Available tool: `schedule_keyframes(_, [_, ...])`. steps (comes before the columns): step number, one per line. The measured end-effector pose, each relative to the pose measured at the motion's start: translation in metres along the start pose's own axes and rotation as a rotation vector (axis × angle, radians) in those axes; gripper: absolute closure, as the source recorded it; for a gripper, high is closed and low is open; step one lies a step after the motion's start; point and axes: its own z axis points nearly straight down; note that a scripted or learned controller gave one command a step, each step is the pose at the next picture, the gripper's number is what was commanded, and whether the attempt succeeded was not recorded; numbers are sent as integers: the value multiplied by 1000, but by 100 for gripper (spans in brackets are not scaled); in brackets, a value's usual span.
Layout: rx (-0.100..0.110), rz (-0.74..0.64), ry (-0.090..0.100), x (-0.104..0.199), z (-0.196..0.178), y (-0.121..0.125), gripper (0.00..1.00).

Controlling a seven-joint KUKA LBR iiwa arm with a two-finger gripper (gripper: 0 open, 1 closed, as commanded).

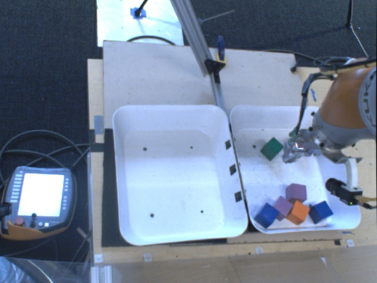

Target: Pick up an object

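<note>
Seen from above at a slant: a pale wooden worktop (pixel 277 258) on dark carpet (pixel 47 52), overlaid at the back by a speckled grey board (pixel 159 69); a slanted metal pole (pixel 191 28) crossing the board's rear edge, clamped near its middle; a teach pendant (pixel 36 202) with a lit screen lying on the carpet off the worktop's left edge, cables looped around it; thin black stand legs at the far right corner of the room.

Side by side on the worktop, two shallow white bins; the left bin (pixel 177 170) showing bare floor with a few dark spots; the right bin (pixel 253 128) holding the blocks. Near the right bin's centre, a green block (pixel 271 148), tilted, just beside the fingers (pixel 290 154); clustered along that bin's front edge, a dark blue block (pixel 266 214), a light purple block (pixel 283 206), an orange block (pixel 298 211), a darker purple block (pixel 296 191) behind them and another blue block (pixel 321 211) toward the front right corner.

Reaching in over the right bin's right edge, the grey arm with its orange band (pixel 347 99); fingers low over the bin floor, right of the green block; open or closed, cannot tell; nothing seen between them.
</note>
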Motion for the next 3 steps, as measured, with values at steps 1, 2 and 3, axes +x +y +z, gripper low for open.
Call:
schedule_keyframes(1, [0, -3, 1, 1, -44, 4, 100])
schedule_keyframes(2, [0, -3, 0, -2, -88, 3, 100])
schedule_keyframes(3, [2, -3, 1, -2, -112, 4, 100])
